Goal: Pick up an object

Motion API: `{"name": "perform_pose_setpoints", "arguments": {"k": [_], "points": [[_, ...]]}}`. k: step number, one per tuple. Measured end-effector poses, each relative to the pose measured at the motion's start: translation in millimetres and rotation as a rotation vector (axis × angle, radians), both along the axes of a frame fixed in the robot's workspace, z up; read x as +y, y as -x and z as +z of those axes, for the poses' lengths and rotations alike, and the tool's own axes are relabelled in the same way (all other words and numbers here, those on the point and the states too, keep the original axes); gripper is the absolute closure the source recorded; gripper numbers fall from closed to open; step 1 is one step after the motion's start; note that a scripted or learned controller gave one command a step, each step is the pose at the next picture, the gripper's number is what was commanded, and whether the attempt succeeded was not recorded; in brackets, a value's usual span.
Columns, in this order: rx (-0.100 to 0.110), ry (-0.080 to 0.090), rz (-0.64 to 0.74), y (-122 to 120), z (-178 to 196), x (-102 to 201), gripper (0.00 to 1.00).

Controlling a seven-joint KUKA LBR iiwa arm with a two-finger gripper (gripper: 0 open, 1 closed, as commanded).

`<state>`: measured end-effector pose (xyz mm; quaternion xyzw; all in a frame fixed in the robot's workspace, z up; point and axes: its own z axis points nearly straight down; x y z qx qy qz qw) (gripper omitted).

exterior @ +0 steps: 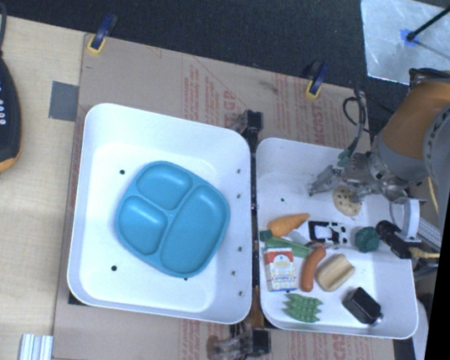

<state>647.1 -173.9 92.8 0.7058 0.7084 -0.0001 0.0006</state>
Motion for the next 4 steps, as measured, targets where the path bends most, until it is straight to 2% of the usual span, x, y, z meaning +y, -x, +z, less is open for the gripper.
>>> {"name": "perform_pose_setpoints", "arguments": {"k": [1, 2, 3, 4], "points": [[0.003, -0.001, -0.001, 75.0, 88.1, -39.0, 0.00], [0.006, -0.002, 0.001, -4.3, 13.8, -12.6, 0.00], [0.006, -0.001, 0.001, 69.4, -1.5, 0.4, 0.00], [0.006, 0.001, 0.003, 69.2, 9.1, -0.7, 1.00]]}}
